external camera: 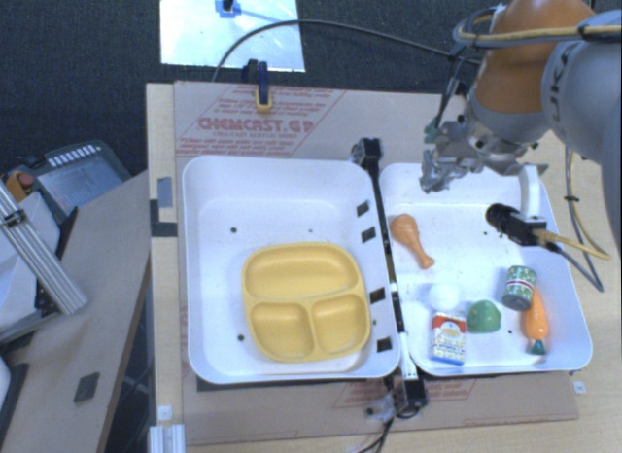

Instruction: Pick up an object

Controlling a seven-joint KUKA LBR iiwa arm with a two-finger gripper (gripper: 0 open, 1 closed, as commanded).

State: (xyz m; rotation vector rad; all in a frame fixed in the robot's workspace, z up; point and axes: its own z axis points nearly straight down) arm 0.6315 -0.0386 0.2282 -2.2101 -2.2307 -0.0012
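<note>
Nearest the lens, a small carton (448, 336) is lying just below the drumstick (411, 238) in the right bin (573, 344). Above and right of that drumstick, the tool (439, 177) is hovering, its grip impossible to judge. Approach seems underway; descending comes next.

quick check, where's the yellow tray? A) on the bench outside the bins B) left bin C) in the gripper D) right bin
B: the yellow tray lies flat in the left bin; the gripper hangs over the right bin, well away from it.
</note>
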